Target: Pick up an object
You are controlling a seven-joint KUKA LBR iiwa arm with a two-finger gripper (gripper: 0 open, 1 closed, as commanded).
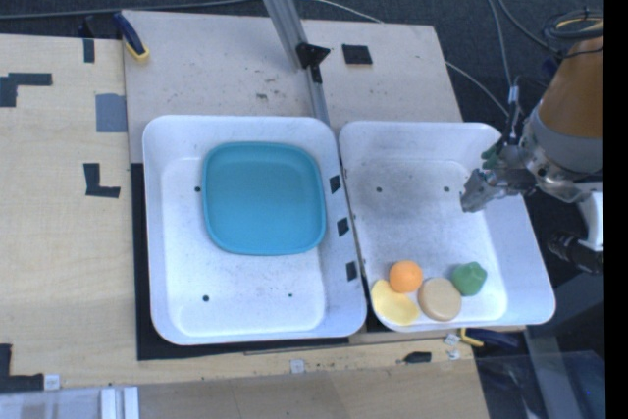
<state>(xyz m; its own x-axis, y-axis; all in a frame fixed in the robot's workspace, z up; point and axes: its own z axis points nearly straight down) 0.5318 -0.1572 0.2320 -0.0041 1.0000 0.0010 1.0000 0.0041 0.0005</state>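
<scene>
The gripper [478, 191] hovers over the right bin [392, 162] near its right wall; its blurred jaws seem closed and hold nothing. The orange ball [405, 276] and its neighbours crowd that bin's near edge.

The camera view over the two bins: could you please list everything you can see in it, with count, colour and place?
Left bin: one, white, left half of the bench.
Right bin: one, white, beside the left bin.
Plate: one, blue, square with rounded corners, lying in the left bin.
Orange ball: one, orange, near edge of the right bin.
Yellow piece: one, yellow, near corner of the right bin, touching the ball.
Tan disc: one, tan, next to the yellow piece.
Green item: one, green, right of the tan disc.
Arm: one, grey with orange band, at the right.
Gripper: one, dark, over the right bin's right side.
</scene>
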